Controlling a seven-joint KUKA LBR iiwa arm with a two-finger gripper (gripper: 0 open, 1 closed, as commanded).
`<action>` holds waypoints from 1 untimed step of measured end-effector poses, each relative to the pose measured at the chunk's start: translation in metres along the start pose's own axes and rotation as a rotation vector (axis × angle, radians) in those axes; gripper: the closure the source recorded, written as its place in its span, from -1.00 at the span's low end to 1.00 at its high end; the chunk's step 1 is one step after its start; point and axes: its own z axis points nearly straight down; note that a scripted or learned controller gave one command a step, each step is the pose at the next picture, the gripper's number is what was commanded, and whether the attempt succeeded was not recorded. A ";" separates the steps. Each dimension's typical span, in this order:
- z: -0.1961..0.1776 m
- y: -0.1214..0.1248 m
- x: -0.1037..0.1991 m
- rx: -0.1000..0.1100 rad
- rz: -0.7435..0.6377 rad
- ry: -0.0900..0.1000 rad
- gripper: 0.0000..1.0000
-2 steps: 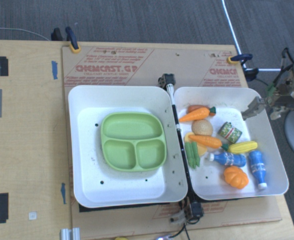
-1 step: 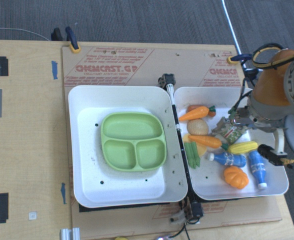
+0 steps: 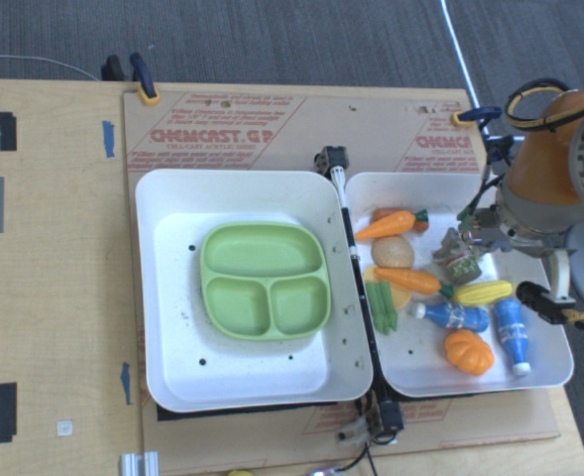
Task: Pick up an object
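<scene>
The right bin (image 3: 559, 370) holds several toy foods. An orange carrot (image 3: 386, 225) lies at the top and a beige round piece (image 3: 394, 253) sits below it. Beneath that rest a second carrot (image 3: 408, 280) and a green pod (image 3: 383, 306). Toward the front are a yellow corn cob (image 3: 483, 292), two blue bottles (image 3: 455, 316) (image 3: 511, 333) and an orange pepper (image 3: 469, 352). My gripper (image 3: 461, 256) hangs low in the middle of this bin, just above the corn and right of the second carrot. A small grey-green shape sits right under it.
The left bin (image 3: 163, 216) carries a green three-compartment plate (image 3: 265, 279). A black clamp (image 3: 332, 159) stands at the far end of the seam between the bins. The arm's orange band (image 3: 549, 157) looms over the right bin's far right corner.
</scene>
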 end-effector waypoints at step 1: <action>-0.107 0.001 0.034 0.008 -0.001 0.003 1.00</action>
